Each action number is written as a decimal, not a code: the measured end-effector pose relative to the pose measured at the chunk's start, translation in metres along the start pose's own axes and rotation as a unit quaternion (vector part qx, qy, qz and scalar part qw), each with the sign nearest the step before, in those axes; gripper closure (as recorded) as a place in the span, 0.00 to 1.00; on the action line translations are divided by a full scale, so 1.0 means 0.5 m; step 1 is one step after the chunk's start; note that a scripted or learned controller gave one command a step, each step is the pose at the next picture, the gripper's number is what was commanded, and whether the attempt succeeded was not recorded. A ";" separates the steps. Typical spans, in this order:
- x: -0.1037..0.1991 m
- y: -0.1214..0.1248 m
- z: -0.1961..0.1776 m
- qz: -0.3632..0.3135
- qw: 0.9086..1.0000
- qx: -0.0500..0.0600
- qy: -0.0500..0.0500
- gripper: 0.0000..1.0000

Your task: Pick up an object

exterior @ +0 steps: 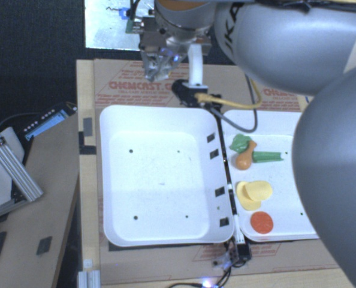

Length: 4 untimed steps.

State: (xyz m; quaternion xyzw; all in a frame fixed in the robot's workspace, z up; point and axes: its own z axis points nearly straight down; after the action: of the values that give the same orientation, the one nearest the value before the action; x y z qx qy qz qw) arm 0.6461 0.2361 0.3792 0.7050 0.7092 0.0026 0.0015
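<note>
- Objects are lying in the right bin (286, 131) only: a green piece with a tan pear-shaped piece (244, 156) against it, a green stick (268, 156) pointing to the right, a yellow piece (254, 192) below them, and a red-orange disc (262, 222) nearest the front rim.
- Everything pickable is sitting close to the divider side of that bin, strung in a loose line running from back to front.
- Above the far edge of the left bin (115, 125), over the cardboard (124, 84) on the desk, the gripper (160, 65) is hanging well apart from all of these pieces.
- From the gripper, the nearest candidates, the green and tan pair, are lying toward the right and nearer the camera, across the divider between the bins.
- The green stick's long axis is running left to right; the tan piece is tilting, its narrow end up toward the green piece.
- Whether the gripper is parted or closed, I cannot tell: its tip is a blur of metal and blue light, and I am seeing nothing held in it.
- My judgement is that the coming move is calling for a swing rightward and toward the front before any descent.
- Crowding is looking like the risk: the green and tan pieces are touching, so a grasp there could catch both or nudge one away.
</note>
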 end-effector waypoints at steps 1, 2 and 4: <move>-0.004 0.047 -0.013 0.002 1.000 0.001 0.000 1.00; -0.003 0.045 -0.302 0.000 1.000 -0.006 0.002 1.00; -0.006 0.040 -0.018 0.003 1.000 0.001 -0.001 1.00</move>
State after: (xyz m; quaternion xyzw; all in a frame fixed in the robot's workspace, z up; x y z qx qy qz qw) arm 0.6663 0.2330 0.3883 0.7071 0.7071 0.0014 0.0013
